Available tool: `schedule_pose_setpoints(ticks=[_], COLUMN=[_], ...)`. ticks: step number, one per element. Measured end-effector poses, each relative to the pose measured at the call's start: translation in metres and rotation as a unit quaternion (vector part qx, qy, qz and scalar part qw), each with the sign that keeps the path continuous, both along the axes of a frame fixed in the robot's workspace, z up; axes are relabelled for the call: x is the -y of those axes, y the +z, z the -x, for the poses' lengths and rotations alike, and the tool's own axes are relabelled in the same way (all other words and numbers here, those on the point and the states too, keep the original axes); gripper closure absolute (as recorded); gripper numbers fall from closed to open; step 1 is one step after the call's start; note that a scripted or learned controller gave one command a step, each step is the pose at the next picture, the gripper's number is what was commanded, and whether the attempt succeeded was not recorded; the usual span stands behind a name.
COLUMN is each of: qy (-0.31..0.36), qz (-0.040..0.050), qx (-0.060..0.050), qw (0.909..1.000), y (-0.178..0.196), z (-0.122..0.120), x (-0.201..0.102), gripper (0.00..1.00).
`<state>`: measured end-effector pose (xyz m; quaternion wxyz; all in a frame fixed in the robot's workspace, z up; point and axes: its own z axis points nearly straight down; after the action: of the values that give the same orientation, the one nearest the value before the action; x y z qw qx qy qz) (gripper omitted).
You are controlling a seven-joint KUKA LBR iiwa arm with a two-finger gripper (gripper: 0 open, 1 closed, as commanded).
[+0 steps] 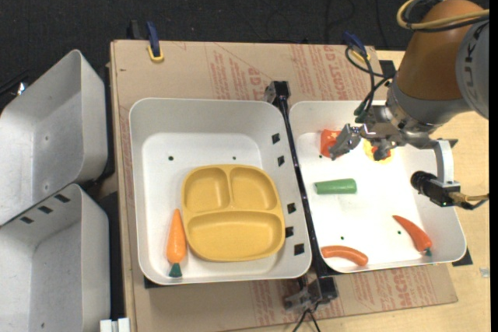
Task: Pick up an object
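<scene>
Right now the gripper (359,141) hangs over the upper part of the right bin (447,256), at the right middle of the frame. It sits low and close to the bin floor, which looks like a good spot for grabbing one of the toys there. I cannot tell how its end is set, or if it has hold of anything.

A red-orange piece (331,141) lies just to the left of the gripper, maybe touching it. A small yellow thing (381,154) peeks out just below the gripper. The arm covers part of both, so I cannot say what they are.

More toys lie spread apart in the same bin, so each one is easy to reach. A green stick (335,186) lies flat near the middle. An orange sausage shape (344,253) lies near the bottom edge. A red pepper (412,232) lies at the lower right.

The left bin (148,120) holds a yellow tray (233,212) with three parts. A carrot (177,242) lies just beside the tray, on its left side, point up.

I think the arm is going for the red-orange piece or the yellow thing, since those are closest. Nothing looks lifted yet.
</scene>
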<state>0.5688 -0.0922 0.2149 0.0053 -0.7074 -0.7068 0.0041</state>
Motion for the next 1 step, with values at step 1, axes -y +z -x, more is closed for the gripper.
schedule_pose_setpoints(ticks=[1], qy=[0.001], qz=[0.0006], qx=[0.006], qw=[1.0], y=[0.0068], z=[-0.0027], x=[0.0], gripper=[0.0])
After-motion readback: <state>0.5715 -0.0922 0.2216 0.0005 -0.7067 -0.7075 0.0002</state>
